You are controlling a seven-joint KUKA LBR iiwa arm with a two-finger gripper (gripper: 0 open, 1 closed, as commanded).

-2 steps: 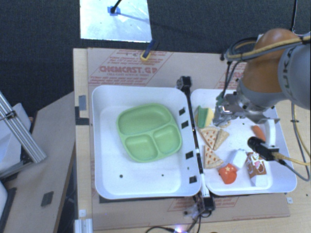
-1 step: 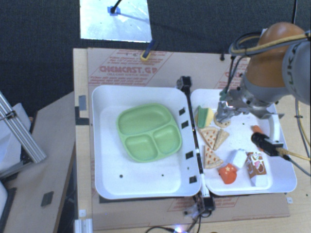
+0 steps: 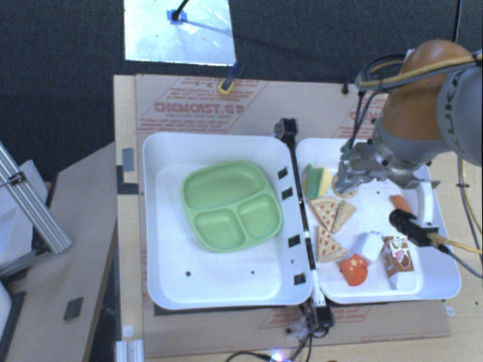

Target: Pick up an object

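Claw (image 3: 346,184) low in the right bin (image 3: 445,277), finger state cannot be told, apparently descending to grasp; nearest candidate, one yellow-green sponge (image 3: 318,179), lies just to its left, three waffle wedges (image 3: 330,216) below, so next move likely needs centring over one item before closing.

Right bin (image 3: 451,277) crowded with 6 toys; its far-right strip lies open.

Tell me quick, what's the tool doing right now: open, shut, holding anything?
Tool: cannot be told. It is low in the right bin, beside the yellow-green sponge and above the waffle pieces.
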